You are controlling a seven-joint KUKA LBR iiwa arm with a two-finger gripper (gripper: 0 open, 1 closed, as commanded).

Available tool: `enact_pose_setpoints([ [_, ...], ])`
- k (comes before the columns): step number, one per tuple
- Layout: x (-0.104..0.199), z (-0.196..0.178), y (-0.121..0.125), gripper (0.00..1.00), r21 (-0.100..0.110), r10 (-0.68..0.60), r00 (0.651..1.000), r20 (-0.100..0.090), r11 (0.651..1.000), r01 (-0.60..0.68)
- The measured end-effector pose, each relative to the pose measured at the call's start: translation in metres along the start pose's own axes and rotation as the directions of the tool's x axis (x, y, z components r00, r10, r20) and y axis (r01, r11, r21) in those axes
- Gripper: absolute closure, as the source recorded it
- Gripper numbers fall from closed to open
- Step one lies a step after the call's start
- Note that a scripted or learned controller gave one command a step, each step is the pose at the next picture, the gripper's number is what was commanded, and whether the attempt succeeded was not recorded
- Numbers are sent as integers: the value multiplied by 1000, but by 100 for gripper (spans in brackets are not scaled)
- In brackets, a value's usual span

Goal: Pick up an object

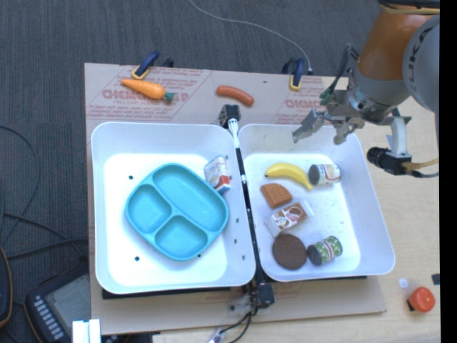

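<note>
Two fingers spread, banana below-left, apart

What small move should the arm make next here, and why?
Probably a descent toward the banana. The gripper hangs with open fingers over the right bin's far rim, holding nothing, so no object is grasped yet. The banana lies just in front of it with bare floor on its far side.
</note>
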State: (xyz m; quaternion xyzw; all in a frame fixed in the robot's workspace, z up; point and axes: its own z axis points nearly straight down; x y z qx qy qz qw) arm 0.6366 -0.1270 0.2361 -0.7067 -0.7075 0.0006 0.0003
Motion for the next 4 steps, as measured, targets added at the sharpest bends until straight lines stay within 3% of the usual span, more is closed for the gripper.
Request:
enact_pose_setpoints([
  [1,22,130,2,0,4,1,1000,-1,1000,-1],
  [2,4,148,-76,0,-7,1,1000,1,1000,-1],
  [3,3,138,-75,100,-9,1,1000,2,1000,-1],
  [4,36,52,-117,100,-1,0,1000,0,1000,0],
])
